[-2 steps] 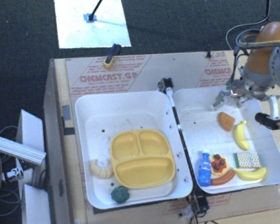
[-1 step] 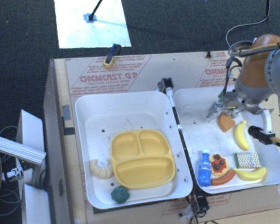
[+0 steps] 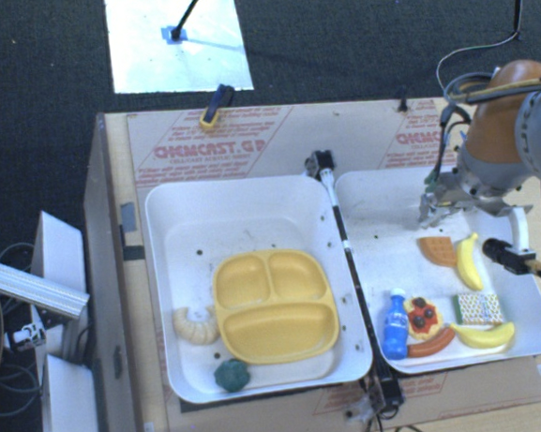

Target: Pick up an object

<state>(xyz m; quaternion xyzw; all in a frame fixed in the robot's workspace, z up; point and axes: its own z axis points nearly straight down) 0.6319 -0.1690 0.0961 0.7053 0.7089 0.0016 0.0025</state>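
Even, bright overhead light; soft shadows inside both bins point(image 3: 250, 191); white plastic slightly washed out; mild overall softness.

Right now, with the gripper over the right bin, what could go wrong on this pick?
1. The gripper hovers over bare floor of the right white bin; closing there may grab nothing.
2. The orange waffle-shaped toy touches the upright yellow toy banana, so a descent there might nudge both.

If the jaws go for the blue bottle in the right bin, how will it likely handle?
The blue bottle lies on its side, so its round body may roll if nudged. It looks like smooth toy plastic, probably light and a bit slippery. The pizza slice and sausage sit close by, so they may get bumped.
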